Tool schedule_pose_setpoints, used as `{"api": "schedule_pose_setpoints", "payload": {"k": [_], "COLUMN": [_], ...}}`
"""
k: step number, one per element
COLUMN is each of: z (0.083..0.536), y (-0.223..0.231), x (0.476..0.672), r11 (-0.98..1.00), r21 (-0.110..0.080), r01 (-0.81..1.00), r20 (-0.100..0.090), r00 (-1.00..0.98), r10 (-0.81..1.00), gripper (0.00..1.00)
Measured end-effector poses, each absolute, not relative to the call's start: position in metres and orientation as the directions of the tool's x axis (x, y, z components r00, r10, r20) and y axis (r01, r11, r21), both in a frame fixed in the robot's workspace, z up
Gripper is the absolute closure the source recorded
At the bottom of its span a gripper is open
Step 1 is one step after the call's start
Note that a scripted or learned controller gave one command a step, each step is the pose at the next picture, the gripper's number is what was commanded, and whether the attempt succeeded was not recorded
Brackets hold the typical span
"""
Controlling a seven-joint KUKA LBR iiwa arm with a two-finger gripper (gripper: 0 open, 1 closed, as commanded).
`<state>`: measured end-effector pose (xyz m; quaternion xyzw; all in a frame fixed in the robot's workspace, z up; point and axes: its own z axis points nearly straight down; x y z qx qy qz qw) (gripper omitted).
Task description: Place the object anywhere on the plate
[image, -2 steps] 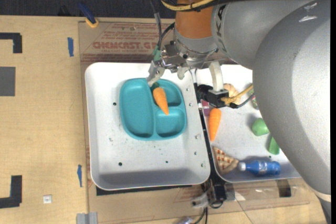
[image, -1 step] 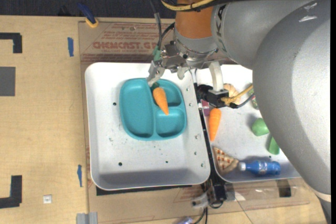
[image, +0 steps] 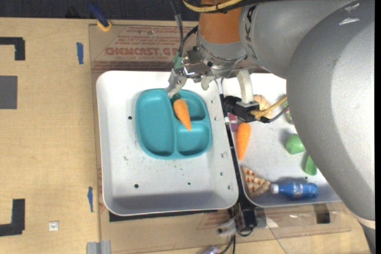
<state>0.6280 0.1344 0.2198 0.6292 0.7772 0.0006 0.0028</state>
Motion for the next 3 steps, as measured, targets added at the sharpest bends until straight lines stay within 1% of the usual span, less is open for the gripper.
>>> {"api": "schedule_pose_setpoints", "payload": {"k": [3], "z": [0.2198], "y": [0.1344], "x": [0.6280], "r11": [0.208], "r21": [0.004], "r01": [0.978], "r20": [-0.003], "r00": [-0.208], "r10": [0.978], "gripper": [0.00]}}
